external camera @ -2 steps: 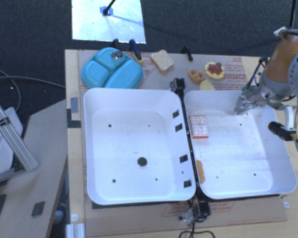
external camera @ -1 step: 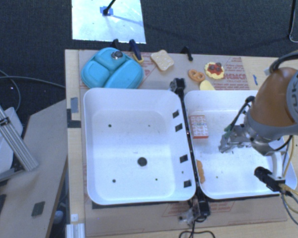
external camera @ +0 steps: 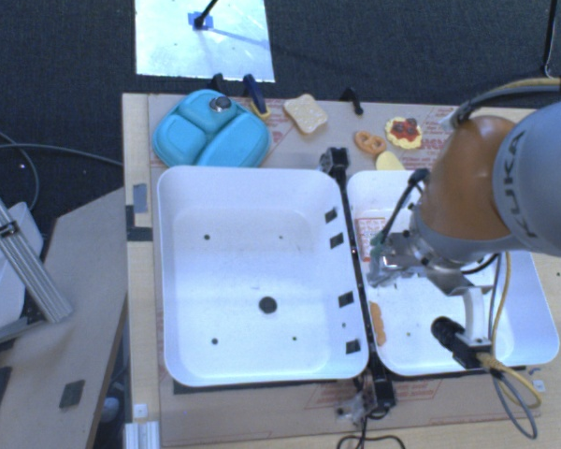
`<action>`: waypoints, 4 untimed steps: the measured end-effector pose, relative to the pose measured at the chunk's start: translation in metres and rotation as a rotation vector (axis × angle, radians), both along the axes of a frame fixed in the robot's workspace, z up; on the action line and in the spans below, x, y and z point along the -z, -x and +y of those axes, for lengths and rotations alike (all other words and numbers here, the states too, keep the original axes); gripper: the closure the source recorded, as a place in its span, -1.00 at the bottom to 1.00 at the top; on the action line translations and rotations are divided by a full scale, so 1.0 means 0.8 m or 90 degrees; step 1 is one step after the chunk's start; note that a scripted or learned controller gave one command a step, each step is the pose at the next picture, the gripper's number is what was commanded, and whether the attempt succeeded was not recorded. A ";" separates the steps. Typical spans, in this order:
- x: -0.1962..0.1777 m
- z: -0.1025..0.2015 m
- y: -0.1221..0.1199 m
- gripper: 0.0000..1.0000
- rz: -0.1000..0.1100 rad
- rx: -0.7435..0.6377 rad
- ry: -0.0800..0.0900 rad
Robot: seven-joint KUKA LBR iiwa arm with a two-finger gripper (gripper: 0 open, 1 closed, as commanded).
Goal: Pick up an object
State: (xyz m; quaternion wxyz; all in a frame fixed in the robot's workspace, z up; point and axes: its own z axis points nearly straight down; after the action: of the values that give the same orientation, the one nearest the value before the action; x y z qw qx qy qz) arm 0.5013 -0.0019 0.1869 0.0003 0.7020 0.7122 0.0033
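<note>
Currently the arm (external camera: 491, 185) is lowered into the right bin (external camera: 542, 330), right of frame centre, presumably to reach a target. Fingers (external camera: 385, 267): state cannot be determined. A small orange object (external camera: 377, 324) lies on the bin floor below them, near the divider, apart.

The arm (external camera: 533, 171) has a rounded grey shell bearing dark "KUKA" lettering, a broad orange band (external camera: 458, 181), and black and yellow cables (external camera: 498, 288) trailing beneath.
</note>
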 end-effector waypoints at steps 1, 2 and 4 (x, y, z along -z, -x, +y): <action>-0.206 0.063 -0.053 1.00 -0.011 0.001 0.000; -0.052 0.099 -0.109 1.00 0.007 0.004 0.003; -0.332 0.067 -0.008 1.00 -0.011 0.006 0.000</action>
State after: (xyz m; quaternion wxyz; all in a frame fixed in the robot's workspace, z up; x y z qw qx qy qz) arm 0.5076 0.0514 0.4523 0.0067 0.7055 0.7086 0.0092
